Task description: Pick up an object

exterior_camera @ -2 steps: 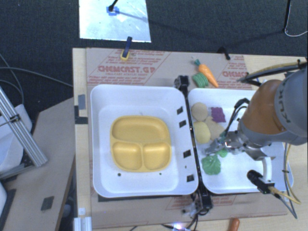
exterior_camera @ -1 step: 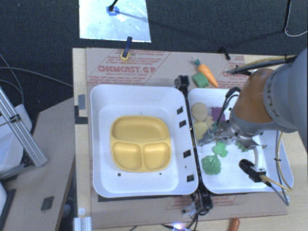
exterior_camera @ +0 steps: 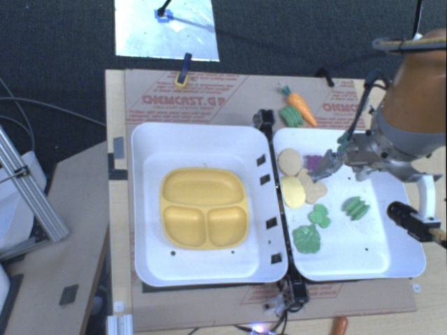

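- Landmark: the right bin. Just left of it, the left bin holds only a yellow tray; nothing graspable there.
- Along the right bin's left wall: a tan round, a yellow piece, a beige piece, all bunched. A grab here may catch two or push them apart.
- Near its front left: green leaf; flat, may slip.
- Upper middle: the gripper hovers by a purple piece; whether it is spread or closed I cannot tell, and it may knock the piece aside.
- Middle: green pod, lying apart, the safest pick.
- Behind the bin: carrot, off the bin.
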